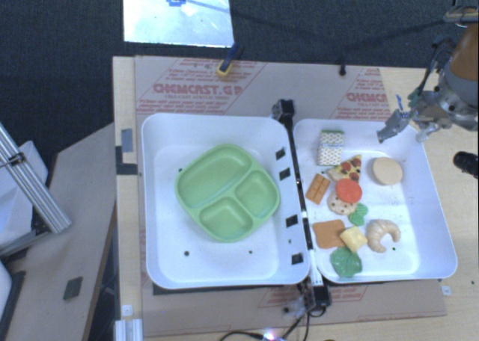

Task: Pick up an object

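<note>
Two bins (161, 257); one green tray (227, 192) left, ten food toys right. Board (198, 87) reads "CHEMCAST GP". Gripper (408, 124) open, holding nothing.

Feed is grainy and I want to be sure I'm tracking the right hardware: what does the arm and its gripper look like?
The arm is grey with an orange band above the wrist. The gripper is grey metal with bluish marks, and thin dark cables run up past it.
</note>
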Motion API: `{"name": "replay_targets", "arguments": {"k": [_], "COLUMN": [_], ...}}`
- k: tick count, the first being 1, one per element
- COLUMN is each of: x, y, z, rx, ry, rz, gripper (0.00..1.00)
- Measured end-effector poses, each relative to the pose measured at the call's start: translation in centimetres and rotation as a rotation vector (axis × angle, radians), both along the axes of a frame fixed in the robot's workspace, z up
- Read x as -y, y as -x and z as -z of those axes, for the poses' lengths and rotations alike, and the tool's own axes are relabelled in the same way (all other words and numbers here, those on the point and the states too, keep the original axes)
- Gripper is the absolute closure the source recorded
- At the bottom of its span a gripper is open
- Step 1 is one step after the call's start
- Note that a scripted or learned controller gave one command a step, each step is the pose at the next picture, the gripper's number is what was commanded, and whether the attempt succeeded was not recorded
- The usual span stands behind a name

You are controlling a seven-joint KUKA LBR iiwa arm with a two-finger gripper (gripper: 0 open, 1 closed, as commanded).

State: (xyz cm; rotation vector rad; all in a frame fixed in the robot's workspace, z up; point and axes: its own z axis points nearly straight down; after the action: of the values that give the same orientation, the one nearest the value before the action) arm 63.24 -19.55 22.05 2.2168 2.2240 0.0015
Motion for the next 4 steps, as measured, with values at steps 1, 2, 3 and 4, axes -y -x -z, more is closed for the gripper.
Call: {"name": "replay_targets", "arguments": {"k": [1,2,3,4], "x": [-0.2,0.4,0.5,0.5], "y": [0.1,0.8,0.5,0.3], "z": [4.2,9.9,13.3,11.9], "rx": [-0.003,-0.004,0.006,0.013], "ry": [0.0,-0.001,0.003,0.003], "rz": [0.0,0.002,0.001,0.0], "gripper": [0.0,0.0,0.0,1.0]}}
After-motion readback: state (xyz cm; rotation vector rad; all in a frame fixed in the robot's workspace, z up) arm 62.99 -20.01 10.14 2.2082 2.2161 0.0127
